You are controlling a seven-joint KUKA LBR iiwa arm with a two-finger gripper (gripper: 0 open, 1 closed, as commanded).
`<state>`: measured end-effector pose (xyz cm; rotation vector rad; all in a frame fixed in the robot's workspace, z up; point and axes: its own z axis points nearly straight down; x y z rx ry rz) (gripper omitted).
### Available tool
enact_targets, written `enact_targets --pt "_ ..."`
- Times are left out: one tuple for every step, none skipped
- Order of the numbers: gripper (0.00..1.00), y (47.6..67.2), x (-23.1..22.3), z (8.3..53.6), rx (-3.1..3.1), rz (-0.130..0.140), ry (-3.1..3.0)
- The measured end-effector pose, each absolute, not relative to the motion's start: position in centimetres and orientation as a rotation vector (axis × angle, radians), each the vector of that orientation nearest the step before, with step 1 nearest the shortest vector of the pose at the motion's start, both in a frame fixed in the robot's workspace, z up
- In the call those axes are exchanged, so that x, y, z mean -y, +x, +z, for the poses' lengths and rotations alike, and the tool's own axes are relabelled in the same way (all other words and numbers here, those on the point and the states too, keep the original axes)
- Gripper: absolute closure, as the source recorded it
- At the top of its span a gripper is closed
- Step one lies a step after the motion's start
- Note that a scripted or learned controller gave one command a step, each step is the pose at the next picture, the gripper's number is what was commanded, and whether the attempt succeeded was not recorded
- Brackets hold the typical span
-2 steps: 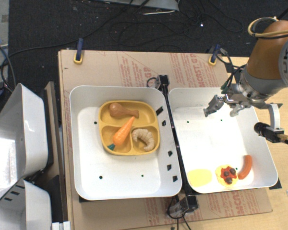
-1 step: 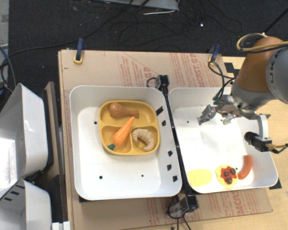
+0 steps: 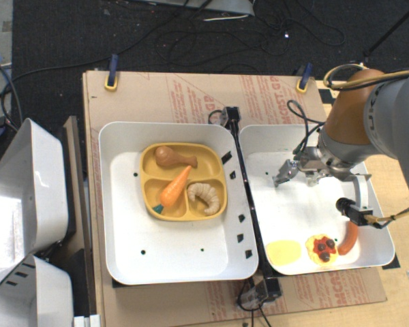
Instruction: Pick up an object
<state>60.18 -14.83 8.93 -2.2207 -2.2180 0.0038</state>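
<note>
Toy food colours in two white bins

A yellow divided plate [image 3: 184,181] carries a brown drumstick [image 3: 174,157], an orange carrot [image 3: 175,187] and a cream shrimp [image 3: 205,196]; the right bin [image 3: 307,136] has a pale-yellow disc [image 3: 283,252], a red-topped piece [image 3: 322,247] and an orange-red sausage [image 3: 349,238].

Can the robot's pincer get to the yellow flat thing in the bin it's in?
Probably yes. The pincer hangs over the same right bin, and the yellow flat thing lies uncovered near the front with nothing between them.

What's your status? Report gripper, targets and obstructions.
Gripper low over right bin, nothing seen held. Sausage, pizza piece, yellow disc at near edge, apart from gripper. Nothing between.
</note>
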Motion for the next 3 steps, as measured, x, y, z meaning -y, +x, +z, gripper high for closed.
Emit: enact_targets --pt "1.0 60.3 14.8 10.2 2.221 0.0 -2.223" --pt "1.0 60.8 14.9 16.7 2.229 -0.006 -2.223" --pt "1.0 61.5 15.7 22.4 2.228 -0.005 -2.223"
